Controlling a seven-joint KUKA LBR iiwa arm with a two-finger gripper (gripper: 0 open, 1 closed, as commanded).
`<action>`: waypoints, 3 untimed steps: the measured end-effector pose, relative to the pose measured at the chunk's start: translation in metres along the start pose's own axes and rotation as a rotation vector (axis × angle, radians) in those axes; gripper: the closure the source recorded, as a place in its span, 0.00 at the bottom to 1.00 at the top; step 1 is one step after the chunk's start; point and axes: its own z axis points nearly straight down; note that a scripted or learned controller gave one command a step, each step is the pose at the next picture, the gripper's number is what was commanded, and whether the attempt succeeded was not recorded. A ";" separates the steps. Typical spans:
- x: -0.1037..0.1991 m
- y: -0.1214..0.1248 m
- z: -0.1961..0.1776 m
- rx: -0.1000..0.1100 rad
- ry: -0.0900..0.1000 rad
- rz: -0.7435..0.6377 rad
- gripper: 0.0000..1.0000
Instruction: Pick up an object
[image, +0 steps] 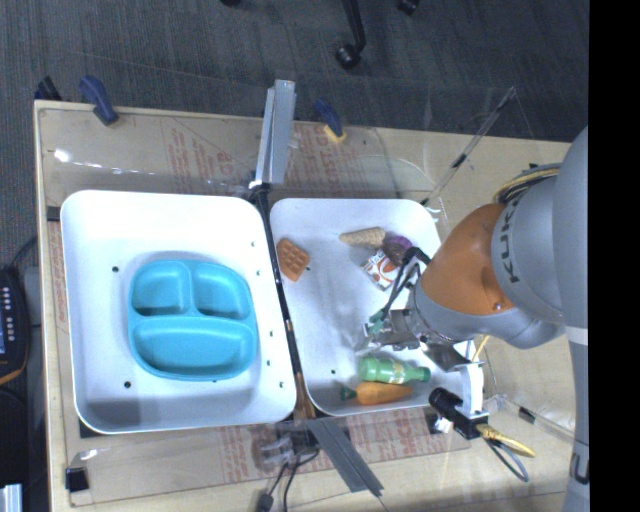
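Note:
My gripper reaches down into the right bin from the right, just above a green bottle that lies on its side. An orange carrot lies along the bin's near wall below the bottle. Further back lie a waffle-like brown biscuit, an ice-cream cone, a purple item and a red-and-white packet. The wrist hides the gripper tips.
The left bin holds a blue divided tray. A metal bar stands at the back between the bins. Blue clamps grip the bench's far edge.

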 end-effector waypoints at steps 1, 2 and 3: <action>0.009 0.094 -0.089 0.004 0.001 0.008 1.00; 0.069 0.070 -0.134 0.006 0.002 0.007 1.00; 0.068 0.070 -0.134 0.006 0.002 0.007 0.00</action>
